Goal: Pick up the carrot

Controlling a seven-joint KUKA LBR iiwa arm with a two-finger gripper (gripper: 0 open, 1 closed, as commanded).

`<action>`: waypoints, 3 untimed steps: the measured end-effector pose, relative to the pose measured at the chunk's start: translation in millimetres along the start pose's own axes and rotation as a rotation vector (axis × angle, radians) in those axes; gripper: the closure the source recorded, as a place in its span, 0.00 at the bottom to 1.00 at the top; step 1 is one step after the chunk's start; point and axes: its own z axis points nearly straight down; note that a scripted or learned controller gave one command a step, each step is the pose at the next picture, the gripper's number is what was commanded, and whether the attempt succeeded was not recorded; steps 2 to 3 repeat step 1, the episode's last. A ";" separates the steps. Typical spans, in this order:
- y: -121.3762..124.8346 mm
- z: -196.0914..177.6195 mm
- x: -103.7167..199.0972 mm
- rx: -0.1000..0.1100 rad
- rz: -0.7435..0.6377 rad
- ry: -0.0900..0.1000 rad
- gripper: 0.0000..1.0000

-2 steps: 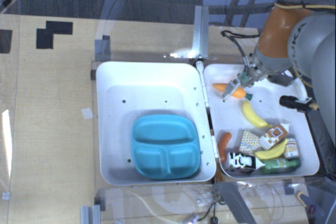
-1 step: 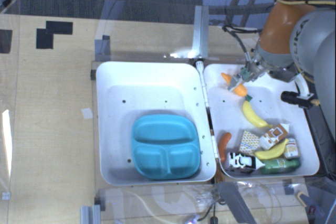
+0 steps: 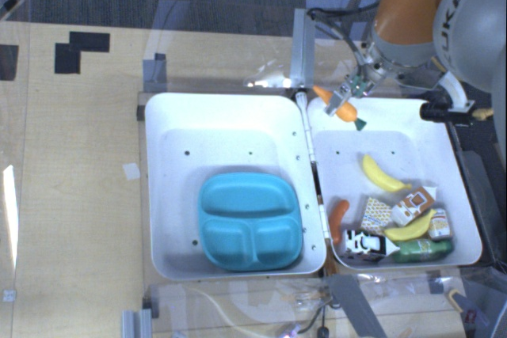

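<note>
The carrot [image 3: 346,112] is orange with a small green tip and lies at a slant over the far left corner of the right bin [image 3: 444,140]. My gripper [image 3: 342,98] comes down from the grey and orange arm at the upper right. Its fingers are shut across the carrot's middle. The carrot's orange ends stick out on both sides of the fingers, one toward the divider between the bins and one toward the bin floor.
The right bin's near end holds two bananas [image 3: 382,174], an orange-red sausage [image 3: 338,218], small cartons [image 3: 410,207] and a green bottle [image 3: 421,250]. A blue compartment tray [image 3: 249,222] lies in the left bin [image 3: 170,170]. A metal post [image 3: 302,51] stands just behind the divider.
</note>
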 end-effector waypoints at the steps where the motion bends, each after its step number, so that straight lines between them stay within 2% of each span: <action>1: -6.6 -51.4 2.9 0.000 -0.168 0.000 1.00; 3: -6.6 -51.4 2.9 0.000 -0.168 0.000 1.00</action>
